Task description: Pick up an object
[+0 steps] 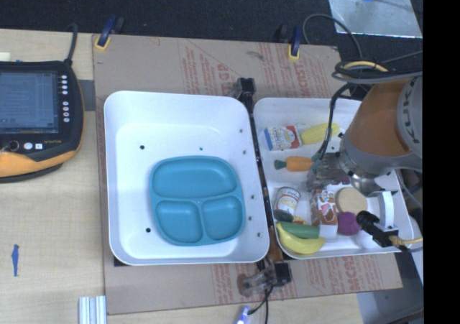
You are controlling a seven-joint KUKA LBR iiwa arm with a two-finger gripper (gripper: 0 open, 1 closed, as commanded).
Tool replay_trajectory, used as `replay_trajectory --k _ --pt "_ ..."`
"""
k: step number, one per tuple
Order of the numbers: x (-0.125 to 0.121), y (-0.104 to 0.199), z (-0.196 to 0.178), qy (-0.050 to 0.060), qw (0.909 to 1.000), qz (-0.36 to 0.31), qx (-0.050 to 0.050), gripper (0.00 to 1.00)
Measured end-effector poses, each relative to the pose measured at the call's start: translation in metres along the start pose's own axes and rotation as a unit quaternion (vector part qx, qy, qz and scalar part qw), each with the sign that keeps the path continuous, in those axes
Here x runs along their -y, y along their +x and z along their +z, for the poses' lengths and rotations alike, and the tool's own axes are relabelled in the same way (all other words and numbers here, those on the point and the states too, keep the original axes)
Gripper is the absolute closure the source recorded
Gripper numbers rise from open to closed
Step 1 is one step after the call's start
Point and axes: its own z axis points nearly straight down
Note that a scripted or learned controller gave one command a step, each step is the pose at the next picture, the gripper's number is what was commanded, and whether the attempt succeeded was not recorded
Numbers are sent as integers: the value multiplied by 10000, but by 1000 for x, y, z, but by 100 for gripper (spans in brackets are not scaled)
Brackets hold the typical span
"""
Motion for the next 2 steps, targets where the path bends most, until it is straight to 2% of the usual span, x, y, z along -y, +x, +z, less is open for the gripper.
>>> replay_trajectory --k 1,2 --pt "0 0 0 -1 10000 0 1 0" --pt "54 -15 11 -18 10000 18 -7 0"
